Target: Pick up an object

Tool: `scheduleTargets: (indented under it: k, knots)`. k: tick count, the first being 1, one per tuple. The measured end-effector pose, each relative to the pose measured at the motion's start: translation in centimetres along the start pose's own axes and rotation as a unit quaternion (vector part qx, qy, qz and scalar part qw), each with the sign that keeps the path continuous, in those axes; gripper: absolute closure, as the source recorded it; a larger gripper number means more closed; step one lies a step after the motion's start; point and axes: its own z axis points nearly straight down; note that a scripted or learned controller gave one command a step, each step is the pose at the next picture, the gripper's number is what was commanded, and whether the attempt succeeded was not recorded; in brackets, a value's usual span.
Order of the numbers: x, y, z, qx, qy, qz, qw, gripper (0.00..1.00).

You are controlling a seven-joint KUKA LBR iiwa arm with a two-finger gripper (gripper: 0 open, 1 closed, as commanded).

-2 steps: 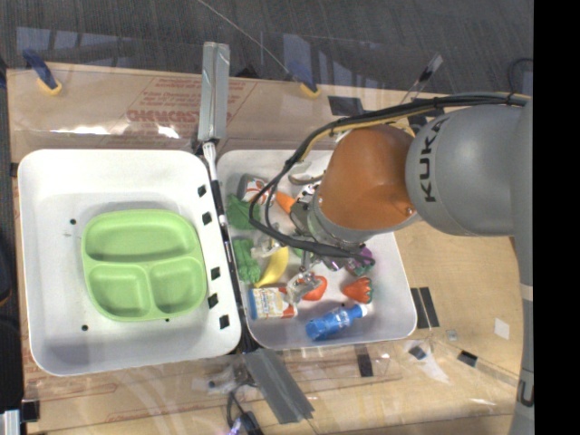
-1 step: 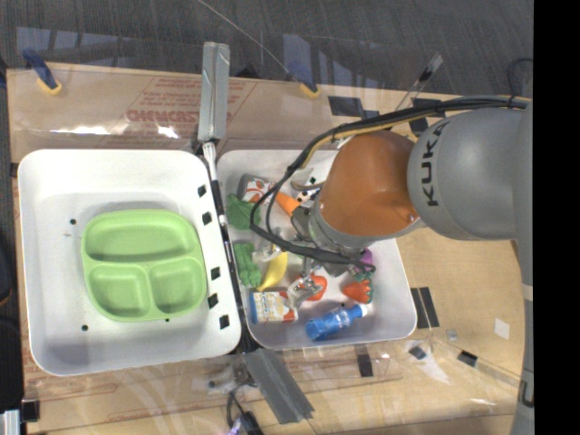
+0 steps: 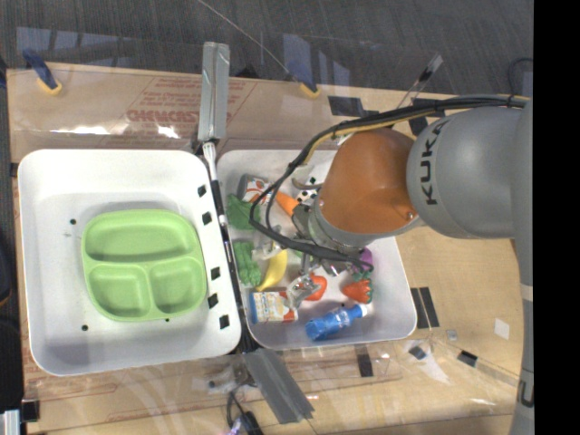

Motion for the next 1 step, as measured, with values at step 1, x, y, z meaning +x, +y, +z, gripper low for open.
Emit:
scheduleTargets:
  k: [1]
  knots:
    - [-1.16,-1.12,-0.01,0.002,0.0,-0.169,0.9856,0.0]
